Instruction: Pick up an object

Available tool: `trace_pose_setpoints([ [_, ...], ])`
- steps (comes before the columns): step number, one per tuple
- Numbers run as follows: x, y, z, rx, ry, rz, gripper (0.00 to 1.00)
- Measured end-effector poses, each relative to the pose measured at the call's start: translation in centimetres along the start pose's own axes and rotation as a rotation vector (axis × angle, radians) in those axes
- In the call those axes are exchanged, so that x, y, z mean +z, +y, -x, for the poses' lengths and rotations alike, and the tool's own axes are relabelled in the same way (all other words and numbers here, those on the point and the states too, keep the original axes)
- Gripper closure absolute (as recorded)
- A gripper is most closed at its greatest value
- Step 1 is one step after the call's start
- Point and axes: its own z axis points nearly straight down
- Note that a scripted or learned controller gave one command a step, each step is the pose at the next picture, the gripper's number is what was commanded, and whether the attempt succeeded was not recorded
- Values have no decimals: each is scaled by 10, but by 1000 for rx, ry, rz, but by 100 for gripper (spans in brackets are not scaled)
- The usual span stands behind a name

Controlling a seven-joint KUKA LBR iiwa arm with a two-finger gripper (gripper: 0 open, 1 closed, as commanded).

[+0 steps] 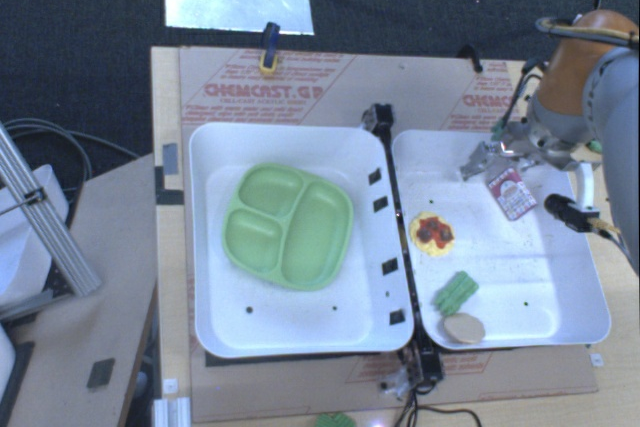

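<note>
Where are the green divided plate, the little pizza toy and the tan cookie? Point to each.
green divided plate [289, 226], camera view, its middle
pizza toy [433, 233], camera view, its red topping
tan cookie [464, 328], camera view, its top face

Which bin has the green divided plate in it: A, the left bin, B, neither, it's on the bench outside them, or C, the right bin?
A: the green divided plate lies flat inside the left bin, while the right bin holds small food items and a packet.
</note>
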Motion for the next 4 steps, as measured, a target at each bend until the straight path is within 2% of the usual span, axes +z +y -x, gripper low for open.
trace_pose_setpoints([
  [1,-46,1,18,2,-1,4,0],
  [2,3,-21,16,1,1,-5,0],
  [3,-11,-18,17,-1,-1,3,100],
  [4,1,-9,-80,-9,5,-1,100],
])
